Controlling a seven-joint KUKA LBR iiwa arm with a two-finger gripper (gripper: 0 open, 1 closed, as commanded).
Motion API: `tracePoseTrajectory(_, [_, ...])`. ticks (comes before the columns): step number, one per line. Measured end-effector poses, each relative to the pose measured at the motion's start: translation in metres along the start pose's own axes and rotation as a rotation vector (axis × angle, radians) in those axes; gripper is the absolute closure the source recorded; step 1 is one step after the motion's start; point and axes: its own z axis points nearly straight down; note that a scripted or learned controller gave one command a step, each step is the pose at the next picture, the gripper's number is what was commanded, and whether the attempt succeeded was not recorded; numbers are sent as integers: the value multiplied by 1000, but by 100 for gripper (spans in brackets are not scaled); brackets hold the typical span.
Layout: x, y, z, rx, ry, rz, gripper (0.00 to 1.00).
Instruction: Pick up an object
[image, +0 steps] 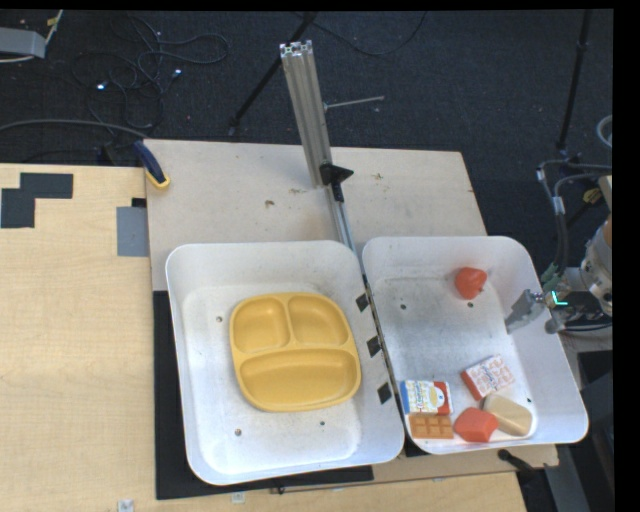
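Clustered at the right bin's (440, 255) near edge lie a red block (476, 425), tan piece (510, 414) and cartons, likely slid downslope. Jaws (527, 307) hover at its right rim; their state I cannot tell.

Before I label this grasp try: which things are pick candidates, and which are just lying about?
Candidates, right bin:
red piece
small carton
pink packet
waffle piece
red wedge
beige block

Lying about:
yellow divided plate
metal post

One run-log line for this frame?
gripper: right bin edge, nothing held | yellow divided plate: left bin | red ball: untouched
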Motion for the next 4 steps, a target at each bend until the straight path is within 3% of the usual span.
tracePoseTrajectory(1, [0,0,-1,-2,-1,0,0])
tracePoseTrajectory(2, [-2,4,62,5,2,0,0])
tracePoseTrajectory(4, [-3,3,157,-2,1,1,0])
